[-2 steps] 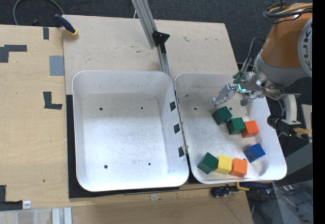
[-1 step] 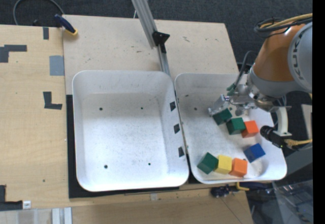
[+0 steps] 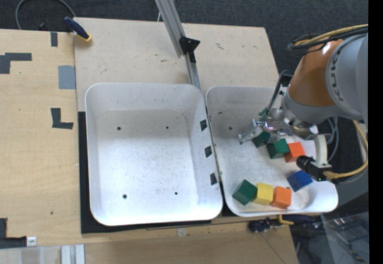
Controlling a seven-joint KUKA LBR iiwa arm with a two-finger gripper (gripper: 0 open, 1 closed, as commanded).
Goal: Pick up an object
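My gripper [image 3: 261, 131] is low in the right bin [image 3: 230, 107], reaching in from the right at about the bin's middle. Directly under and against it lies a dark green block [image 3: 261, 140]. Just right of that sit another green block [image 3: 277, 149] and an orange block [image 3: 295, 150]. A blue block [image 3: 299, 180] rests near the bin's right rim. Along the front wall stand a green block [image 3: 244, 191], a yellow block [image 3: 264, 193] and an orange block [image 3: 282, 196] in a row.
The left bin [image 3: 102, 107] stands beside the right one, sharing a raised divider. A metal rail [image 3: 170, 11] slants down from the top to the bins' junction. The arm's orange band [image 3: 314, 80] and cables overhang the right bin's right side.
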